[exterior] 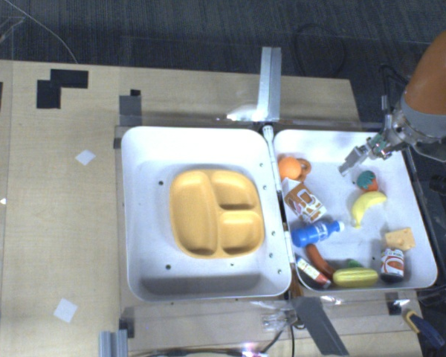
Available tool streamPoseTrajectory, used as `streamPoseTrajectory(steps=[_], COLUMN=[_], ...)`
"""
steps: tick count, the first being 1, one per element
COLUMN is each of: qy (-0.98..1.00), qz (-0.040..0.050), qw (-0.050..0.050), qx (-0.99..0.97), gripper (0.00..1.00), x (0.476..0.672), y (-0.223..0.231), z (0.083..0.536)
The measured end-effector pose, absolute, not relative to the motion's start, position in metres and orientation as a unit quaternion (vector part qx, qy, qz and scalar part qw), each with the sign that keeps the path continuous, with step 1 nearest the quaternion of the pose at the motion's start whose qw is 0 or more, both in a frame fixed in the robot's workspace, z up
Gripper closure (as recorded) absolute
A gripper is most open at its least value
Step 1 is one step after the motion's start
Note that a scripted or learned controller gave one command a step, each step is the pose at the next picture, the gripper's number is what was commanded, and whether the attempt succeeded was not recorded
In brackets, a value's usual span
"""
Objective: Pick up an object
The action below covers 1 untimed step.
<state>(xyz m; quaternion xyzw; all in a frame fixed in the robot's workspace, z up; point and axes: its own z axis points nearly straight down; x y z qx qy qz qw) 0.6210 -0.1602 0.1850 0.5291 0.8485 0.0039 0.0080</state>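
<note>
The right bin (334,149) holds several small items: an orange fruit (291,167), a white and orange carton (303,202), a blue bottle (316,233), a yellow banana (365,205), a teal and red piece (366,179), a cheese wedge (400,238), a small can (392,264), a yellow-green pod (354,277) and a red sausage (317,261). My gripper (368,153) hangs over the bin's far right part, just above the teal piece and the banana. Nothing shows in its grasp.
A yellow divided plate (214,211) lies in the middle of the left bin (145,199). A metal post (270,88) stands behind the wall between the bins. The arm's orange band (435,80) is at the right edge.
</note>
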Motion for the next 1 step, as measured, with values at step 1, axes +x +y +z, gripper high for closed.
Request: streamPoseTrajectory(steps=[1], qy=[0.836], qz=[0.002], qw=[0.006], qx=[0.548], gripper=[0.0], x=[0.5867], y=[-0.2031], z=[0.0889])
